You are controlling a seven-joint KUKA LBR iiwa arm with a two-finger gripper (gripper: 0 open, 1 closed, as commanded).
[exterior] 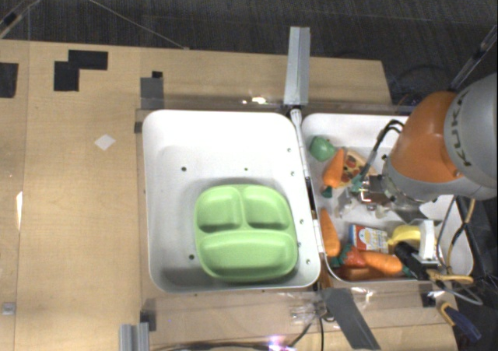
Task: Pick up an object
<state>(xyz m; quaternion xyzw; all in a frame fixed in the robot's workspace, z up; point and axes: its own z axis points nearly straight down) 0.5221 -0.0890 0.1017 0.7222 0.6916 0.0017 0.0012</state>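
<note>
While the gripper (pixel 364 188) sits low in the right bin (pixel 342 125), nothing is visibly lifted, so the pick reads as not yet done. Whether it is spread or closed cannot be told at this size. Candidates: an orange carrot (pixel 334 168) just to its left, a green ball (pixel 320 147) beyond that, a second carrot (pixel 330 234) below-left, a small carton (pixel 368 237) directly below. Left: close, lift clear. The green tray (pixel 246 230) lies well apart in the left bin (pixel 179 186).
</note>
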